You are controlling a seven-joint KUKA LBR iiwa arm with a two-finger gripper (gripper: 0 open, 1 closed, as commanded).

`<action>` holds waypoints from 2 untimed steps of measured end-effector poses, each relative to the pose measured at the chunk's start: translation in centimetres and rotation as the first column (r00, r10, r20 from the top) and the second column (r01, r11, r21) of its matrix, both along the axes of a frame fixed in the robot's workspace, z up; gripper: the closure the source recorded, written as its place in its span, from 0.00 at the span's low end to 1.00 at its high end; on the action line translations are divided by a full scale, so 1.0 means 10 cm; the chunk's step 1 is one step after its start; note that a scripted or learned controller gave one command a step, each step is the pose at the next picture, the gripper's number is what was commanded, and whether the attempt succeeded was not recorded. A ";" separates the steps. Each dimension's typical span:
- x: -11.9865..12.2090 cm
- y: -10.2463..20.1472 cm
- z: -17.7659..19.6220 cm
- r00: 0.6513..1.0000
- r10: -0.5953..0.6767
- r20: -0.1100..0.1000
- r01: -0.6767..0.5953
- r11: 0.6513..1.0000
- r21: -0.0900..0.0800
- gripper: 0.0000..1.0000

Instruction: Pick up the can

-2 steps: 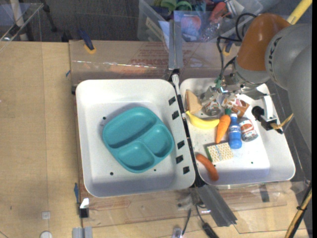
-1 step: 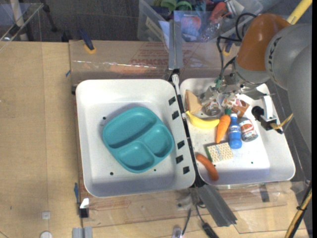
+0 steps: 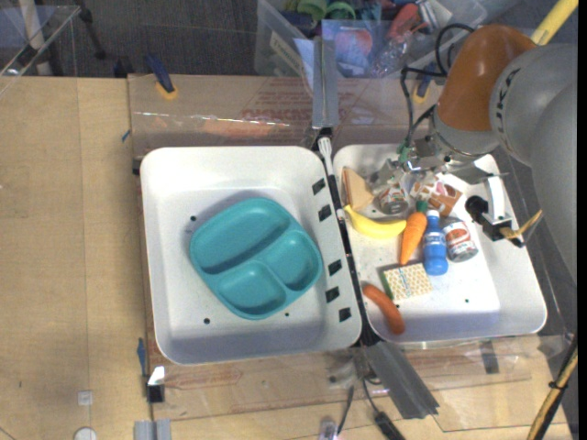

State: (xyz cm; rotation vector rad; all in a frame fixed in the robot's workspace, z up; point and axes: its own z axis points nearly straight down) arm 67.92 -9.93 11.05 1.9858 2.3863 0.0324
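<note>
The can (image 3: 459, 242) is small, with a red and white label and a silver top, and lies in the right bin (image 3: 514, 305) near its middle right. It rests beside a blue bottle (image 3: 435, 250) and an orange carrot (image 3: 415, 232). My gripper (image 3: 409, 176) is low over the far part of the right bin, among a cluster of small items. It stands up and to the left of the can, apart from it by about the carrot's length. Nothing is seen held.
The right bin also holds a yellow banana (image 3: 374, 225), a brown wedge (image 3: 355, 189), a patterned box (image 3: 406, 281) and an orange-red sausage shape (image 3: 385, 307). A teal divided plate (image 3: 255, 257) lies in the left bin (image 3: 165, 191). A clear tub of toys (image 3: 367, 7) stands behind.
</note>
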 end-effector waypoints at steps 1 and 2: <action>-0.03 0.00 0.00 1.000 -0.012 0.004 0.012 1.000 0.000 0.00; 0.00 0.01 0.00 1.000 -0.017 0.003 0.017 1.000 0.000 0.00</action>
